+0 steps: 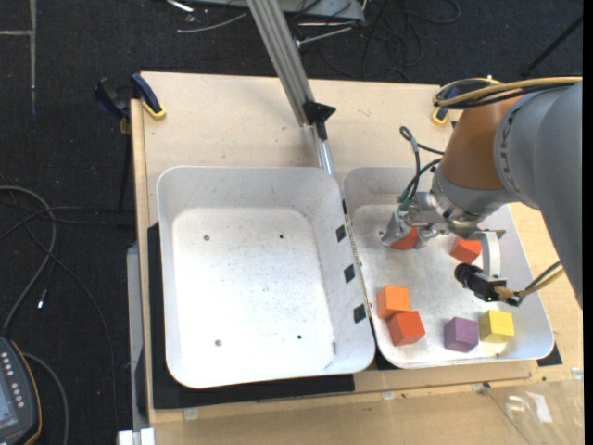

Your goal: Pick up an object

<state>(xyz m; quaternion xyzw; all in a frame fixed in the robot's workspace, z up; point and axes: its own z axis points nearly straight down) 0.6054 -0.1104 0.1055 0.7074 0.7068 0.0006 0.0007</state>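
My gripper (406,232) hangs low over the back of the right bin (371,193), below the grey arm and its orange band. A red-orange block (404,240) shows right at the fingertips, partly hidden by them. Whether the fingers grip it I cannot make out. Another red-orange block (466,248) lies just right of the gripper. Toward the bin's front sit an orange cube (395,298), a red cube (406,327), a purple cube (460,334) and a yellow cube (497,325).
The left bin (185,193) lies beside the right one, its rim touching along the middle. A slanted metal pole (287,58) crosses the bench behind the bins. A black cable connector (477,281) hangs from the arm over the right bin.
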